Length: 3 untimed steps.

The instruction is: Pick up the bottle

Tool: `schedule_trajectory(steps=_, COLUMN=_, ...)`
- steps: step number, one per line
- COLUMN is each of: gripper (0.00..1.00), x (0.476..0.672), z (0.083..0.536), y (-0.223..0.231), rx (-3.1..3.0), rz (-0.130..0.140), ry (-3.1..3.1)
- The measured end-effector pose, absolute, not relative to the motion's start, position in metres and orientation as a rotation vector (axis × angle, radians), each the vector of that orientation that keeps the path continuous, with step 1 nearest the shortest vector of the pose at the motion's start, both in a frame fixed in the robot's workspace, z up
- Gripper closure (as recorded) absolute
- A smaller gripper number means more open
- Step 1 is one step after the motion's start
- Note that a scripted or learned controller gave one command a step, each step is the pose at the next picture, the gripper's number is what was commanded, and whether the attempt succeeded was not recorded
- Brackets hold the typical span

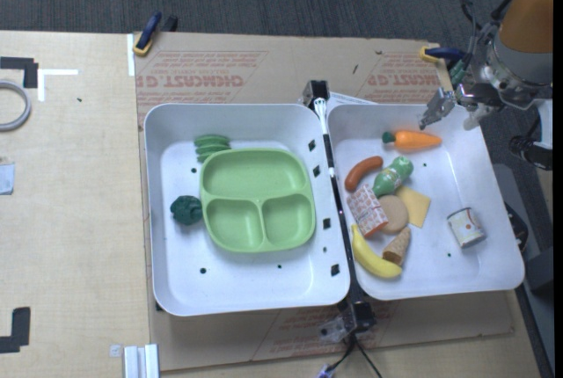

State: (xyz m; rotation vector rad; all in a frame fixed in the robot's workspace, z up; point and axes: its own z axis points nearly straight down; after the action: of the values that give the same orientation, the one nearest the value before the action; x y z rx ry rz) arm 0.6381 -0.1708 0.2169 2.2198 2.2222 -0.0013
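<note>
The bottle (392, 178) is small and green with a pale end. It lies tilted in the right bin (493, 183), between a red sausage (363, 172) and a yellow cheese slice (417, 207). My gripper (455, 113) hangs over the far right corner of that bin, just beyond an orange carrot (415, 140). It is up and to the right of the bottle and well apart from it. It is open, with nothing between its fingers.
Around the bottle lie a wrapped cracker (366, 211), a round biscuit (394, 211), a banana (373, 256), a cone (397, 245) and a small can (466, 227). The left bin (167, 156) holds a green divided tray (258, 199), broccoli (186, 209) and a green pod (211, 144).
</note>
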Motion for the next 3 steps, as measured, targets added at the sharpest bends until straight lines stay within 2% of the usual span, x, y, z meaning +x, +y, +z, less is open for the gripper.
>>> schedule_trajectory(steps=1, gripper=1.0, x=0.639, z=0.227, y=-0.171, rx=2.216, rz=-0.002, ry=2.224)
schedule_trajectory(steps=2, gripper=1.0, x=0.569, z=0.302, y=-0.188, rx=1.911, rz=-0.001, ry=2.491)
schedule_trajectory(steps=3, gripper=1.0, x=0.526, z=0.323, y=-0.088, rx=2.387, rz=-0.002, ry=2.042)
